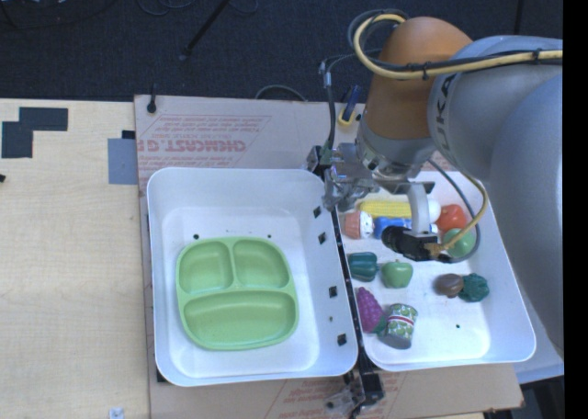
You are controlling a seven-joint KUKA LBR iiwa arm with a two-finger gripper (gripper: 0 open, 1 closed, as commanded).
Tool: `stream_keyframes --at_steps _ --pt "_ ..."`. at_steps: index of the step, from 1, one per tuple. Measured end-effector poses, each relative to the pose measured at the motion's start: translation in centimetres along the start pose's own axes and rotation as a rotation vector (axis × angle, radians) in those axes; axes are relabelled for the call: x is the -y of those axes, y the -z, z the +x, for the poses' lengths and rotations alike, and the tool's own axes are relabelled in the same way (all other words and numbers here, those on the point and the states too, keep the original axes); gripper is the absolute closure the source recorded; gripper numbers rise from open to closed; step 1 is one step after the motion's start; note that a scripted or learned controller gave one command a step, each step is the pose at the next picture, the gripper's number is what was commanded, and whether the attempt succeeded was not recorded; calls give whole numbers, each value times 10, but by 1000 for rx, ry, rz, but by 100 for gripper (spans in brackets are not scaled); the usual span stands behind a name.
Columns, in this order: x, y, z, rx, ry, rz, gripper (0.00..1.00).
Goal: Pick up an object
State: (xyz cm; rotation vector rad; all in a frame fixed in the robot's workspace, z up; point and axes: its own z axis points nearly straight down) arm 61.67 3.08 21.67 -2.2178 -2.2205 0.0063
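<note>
My gripper (345, 191) hangs low over the far left corner of the right bin (501, 334), under the orange wrist band. Just below it lie an orange-red piece (352, 223), a blue piece (379, 225) and a yellow corn cob (390, 209). Nothing can be seen held in the gripper. Further toward the front lie a dark green pepper (362, 266), a green apple (397, 273), a purple grape bunch (368, 309) and a small printed can (398, 325).
A red tomato (452, 217), a green ball (464, 243), a brown piece (448, 285) and a dark green broccoli (475, 288) sit at the right of that bin. The left bin (170, 224) holds a green divided plate (237, 293). The arm covers the right bin's far side.
</note>
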Motion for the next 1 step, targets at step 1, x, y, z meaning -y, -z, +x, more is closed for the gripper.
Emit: stream_keyframes --at_steps 1 --pt "1 21 3 -1 1 -3 100"
